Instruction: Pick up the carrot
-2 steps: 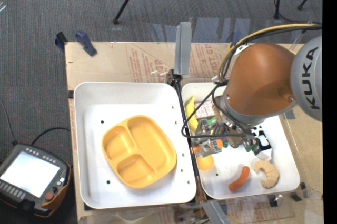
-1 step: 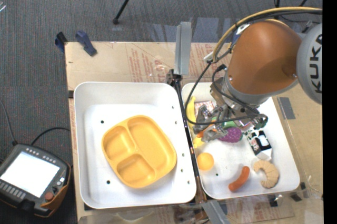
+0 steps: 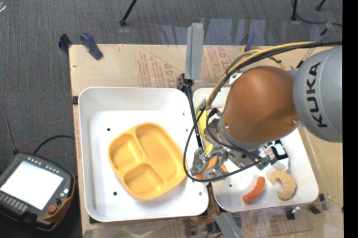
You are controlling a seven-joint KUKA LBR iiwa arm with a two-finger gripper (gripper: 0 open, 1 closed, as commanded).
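The carrot (image 3: 211,164) is a small orange piece lying at the left edge of the right bin (image 3: 305,175), close to the wall between the two bins. My gripper (image 3: 204,167) is down right over it, and orange shows on both sides of the metal gripper parts. The arm's large brown-orange wrist housing (image 3: 260,108) hangs over the middle of the right bin and hides much of what lies beneath it.
An orange-red sausage (image 3: 254,190) and a pale bread piece (image 3: 283,183) lie at the right bin's front. A yellow three-compartment plate (image 3: 146,160) sits in the left bin (image 3: 95,119). Cables (image 3: 193,114) run down along the divider between the bins.
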